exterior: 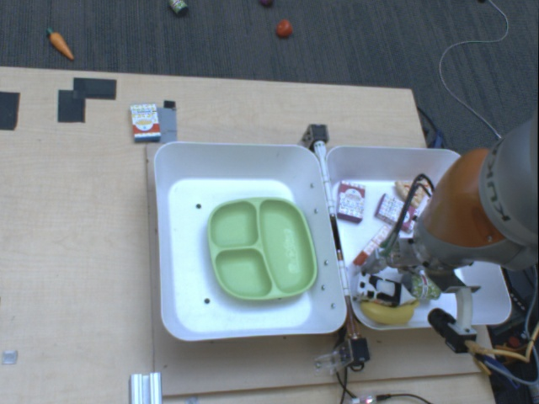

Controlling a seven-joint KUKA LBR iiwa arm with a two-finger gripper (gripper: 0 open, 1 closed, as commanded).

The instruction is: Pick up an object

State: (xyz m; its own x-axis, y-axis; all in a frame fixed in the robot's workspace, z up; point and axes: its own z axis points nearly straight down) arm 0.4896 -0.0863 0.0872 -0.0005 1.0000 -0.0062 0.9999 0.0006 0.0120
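Grey arm [484, 204] reaches into the right bin [497, 305], gripper [383, 289] low over a banana [387, 314]; its grip I cannot tell.

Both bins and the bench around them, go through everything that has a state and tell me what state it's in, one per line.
Green divided plate: flat in the left bin, right way up, its compartments bare.
Banana: lying at the right bin's near edge, under the arm.
Two small red packets: lying flat in the right bin.
Small carton: lying on the bench beyond the left bin.
Gripper: low over the banana.
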